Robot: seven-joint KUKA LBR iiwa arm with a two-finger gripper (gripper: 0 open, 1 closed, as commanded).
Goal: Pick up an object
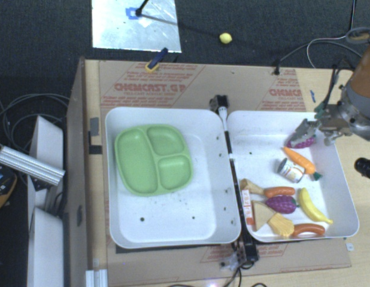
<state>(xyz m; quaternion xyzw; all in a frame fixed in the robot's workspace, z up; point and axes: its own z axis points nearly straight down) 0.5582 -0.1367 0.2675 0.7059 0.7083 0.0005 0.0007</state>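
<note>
We look down at a slant on a table (173,79) covered in brown printed board, bearing two shallow white bins side by side. The left bin (137,226) holds a pale green divided plate (152,158) with three compartments, lying flat toward the bin's upper left.

The right bin (257,136) holds a cluster of toy foods along its right and lower part. A carrot (299,159) lies at a slant, with a small white and grey can (291,171) just beside it. Below these we find a hot dog (279,191), a bunch of purple grapes (282,204), a yellow banana (312,205), a yellow wedge of cheese (281,225) and a second sausage (307,230) near the bottom rim.

The arm (361,94) reaches in from the right. Its tool (312,130) sits low at the upper right of the right bin, and a purple object (302,141) lies right at its tip. We cannot tell whether the tool's fingers are apart or together, nor whether that object is gripped.
</note>
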